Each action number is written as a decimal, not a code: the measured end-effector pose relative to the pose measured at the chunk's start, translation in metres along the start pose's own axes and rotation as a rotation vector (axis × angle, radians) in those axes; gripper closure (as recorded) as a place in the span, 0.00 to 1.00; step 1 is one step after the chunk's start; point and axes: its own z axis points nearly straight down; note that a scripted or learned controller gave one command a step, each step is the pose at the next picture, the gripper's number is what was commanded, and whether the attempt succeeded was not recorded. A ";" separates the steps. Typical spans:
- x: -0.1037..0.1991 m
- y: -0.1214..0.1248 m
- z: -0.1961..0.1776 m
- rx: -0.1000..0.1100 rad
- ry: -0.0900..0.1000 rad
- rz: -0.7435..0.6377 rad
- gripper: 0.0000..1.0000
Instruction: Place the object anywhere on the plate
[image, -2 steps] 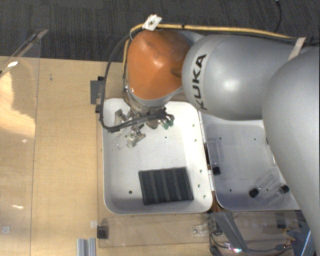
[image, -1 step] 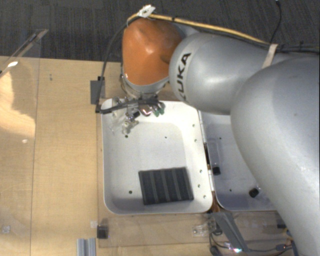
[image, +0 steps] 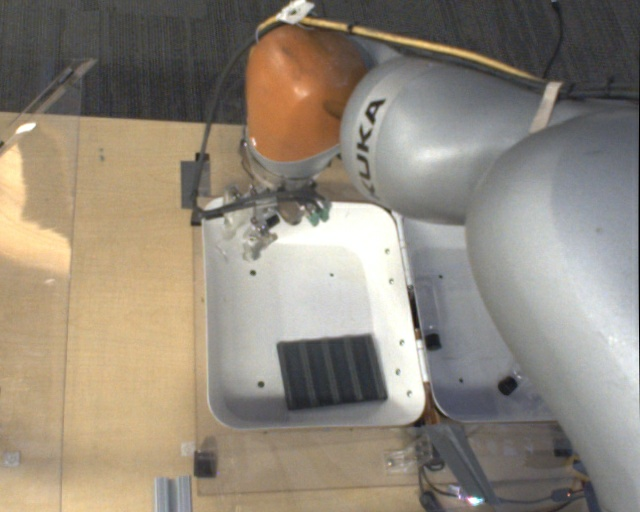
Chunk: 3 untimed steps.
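The grey arm (image: 500, 190) takes up the upper right of the camera view, its thick links lying over most of the right bin (image: 470, 390) and reaching across to the far end of the left bin (image: 300, 310). The maker's name runs in black letters along the link next to the orange band (image: 295, 95), which bulges above the wrist at the top centre. The wooden bench (image: 100, 300) spreads to the left, with a clear sheet lying on it that catches the light. The left bin is a shallow white tray with rounded corners and small dark holes dotted over its floor. On that floor, near the front wall and a little right of the middle, lies the plate (image: 331, 371): a flat, dark, roughly rectangular slab with ribs running along it, set at a slight angle to the bin walls. Under the orange band the gripper (image: 262, 222) hangs over the bin's far left corner, a tangle of metal parts with a touch of green beside it; whether its fingers are parted or closed cannot be told. Something pale and perhaps transparent seems to sit at the fingertips, but the picture is too coarse to be sure it is the object.
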 end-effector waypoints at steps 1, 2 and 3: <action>-0.003 0.000 -0.014 -0.001 -0.014 0.002 1.00; -0.003 0.006 -0.088 0.007 0.011 0.524 1.00; 0.012 0.016 -0.150 0.012 0.010 1.063 1.00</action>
